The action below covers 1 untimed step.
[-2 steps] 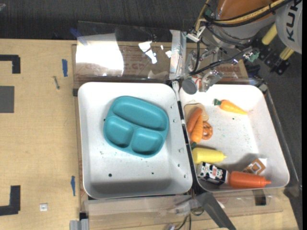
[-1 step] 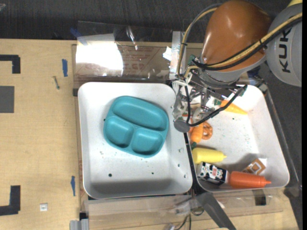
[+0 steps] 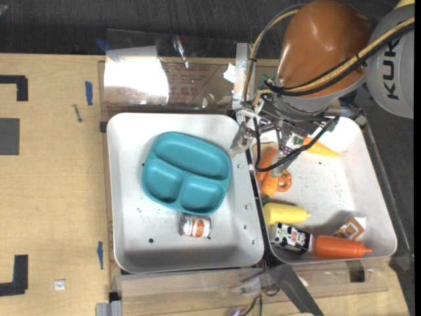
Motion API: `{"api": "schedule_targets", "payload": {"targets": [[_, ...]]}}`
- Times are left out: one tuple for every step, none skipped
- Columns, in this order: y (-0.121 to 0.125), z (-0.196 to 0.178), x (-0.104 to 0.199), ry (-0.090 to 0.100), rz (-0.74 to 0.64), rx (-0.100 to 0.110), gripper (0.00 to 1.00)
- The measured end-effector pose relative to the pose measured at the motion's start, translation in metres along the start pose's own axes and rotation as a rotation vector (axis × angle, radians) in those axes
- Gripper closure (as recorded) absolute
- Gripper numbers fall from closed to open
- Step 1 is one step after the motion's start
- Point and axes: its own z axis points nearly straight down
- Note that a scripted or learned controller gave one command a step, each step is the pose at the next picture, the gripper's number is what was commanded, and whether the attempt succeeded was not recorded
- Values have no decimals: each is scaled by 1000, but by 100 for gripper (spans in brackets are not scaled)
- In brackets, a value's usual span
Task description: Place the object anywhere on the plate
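Two shallow white bins sit side by side on the bench. At the left bin's (image 3: 125, 242) centre lies the teal plate (image 3: 187, 172), a small can (image 3: 195, 226) just beside its near edge. Low over the right bin's (image 3: 378, 196) far-left corner, the gripper (image 3: 276, 151) is above an orange toy (image 3: 273, 175); whether it clamps anything, I cannot tell. Yellow bottle (image 3: 286, 212), orange bottle (image 3: 339, 245) and small carton (image 3: 291, 238) line the near edge.
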Motion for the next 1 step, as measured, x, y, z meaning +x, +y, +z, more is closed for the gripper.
{"api": "schedule_targets", "payload": {"targets": [[-1,-12,-3,-7,0,6,100]]}}
